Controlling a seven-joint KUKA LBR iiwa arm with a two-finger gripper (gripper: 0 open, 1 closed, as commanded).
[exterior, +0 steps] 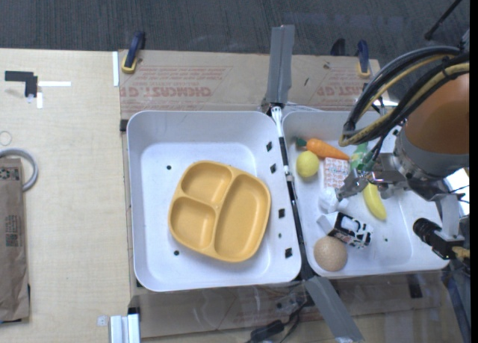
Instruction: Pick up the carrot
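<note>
The orange carrot (327, 149) with a green top lies near the back left of the right bin (396, 255), beside a yellow lemon (307, 164). My gripper (354, 183) hangs over the middle of that bin, a little to the right of and in front of the carrot, above a red and white packet (335, 174). The carrot lies on the bin floor, apart from the gripper. The arm's orange band and black cables cover the bin's right side.
A banana (374, 202), a tan round object (329, 253), a black and white toy (351, 230) and a small white piece (327, 201) share the right bin. The left bin (149, 207) holds a yellow divided plate (219, 211).
</note>
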